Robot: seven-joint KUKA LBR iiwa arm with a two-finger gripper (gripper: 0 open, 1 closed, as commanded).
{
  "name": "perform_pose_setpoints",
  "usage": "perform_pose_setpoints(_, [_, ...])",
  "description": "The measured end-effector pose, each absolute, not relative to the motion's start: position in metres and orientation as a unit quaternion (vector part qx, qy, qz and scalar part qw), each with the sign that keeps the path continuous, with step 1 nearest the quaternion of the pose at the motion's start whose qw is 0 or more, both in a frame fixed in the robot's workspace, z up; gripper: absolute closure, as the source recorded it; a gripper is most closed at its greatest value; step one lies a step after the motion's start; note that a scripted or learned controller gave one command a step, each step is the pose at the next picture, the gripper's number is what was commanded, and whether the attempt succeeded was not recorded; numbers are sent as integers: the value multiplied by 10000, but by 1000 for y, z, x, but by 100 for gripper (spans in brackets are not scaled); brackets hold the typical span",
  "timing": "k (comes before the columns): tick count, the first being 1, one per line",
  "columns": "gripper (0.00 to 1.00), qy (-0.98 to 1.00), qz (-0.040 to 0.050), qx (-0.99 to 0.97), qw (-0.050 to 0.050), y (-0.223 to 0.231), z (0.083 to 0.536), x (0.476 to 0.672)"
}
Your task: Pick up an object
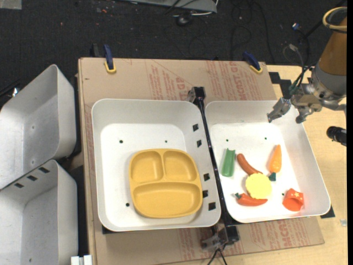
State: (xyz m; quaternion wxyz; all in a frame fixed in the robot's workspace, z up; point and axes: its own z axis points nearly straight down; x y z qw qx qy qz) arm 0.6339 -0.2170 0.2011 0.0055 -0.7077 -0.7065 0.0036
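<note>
1. Nearest me, at the 6 o'clock end of the right bin, I see a red pepper-like toy toward 5 o'clock and a red chili just left of it.
2. A yellow round piece sits touching the chili's upper side, near the bin's middle.
3. Beyond that lie an orange carrot at about 2 o'clock of the yellow piece, a red sausage at 11 o'clock, and a green piece further left.
4. In the left bin rests a yellow divided tray.
5. Farthest, at the right bin's 1 o'clock corner, the gripper hangs above the rim, its two fingers spread wide, nothing between them.
</note>
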Motion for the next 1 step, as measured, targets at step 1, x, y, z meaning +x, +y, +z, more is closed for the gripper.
perform_pose_setpoints(1, [0, -7076, -1, -7066, -5, -216, 210, 637])
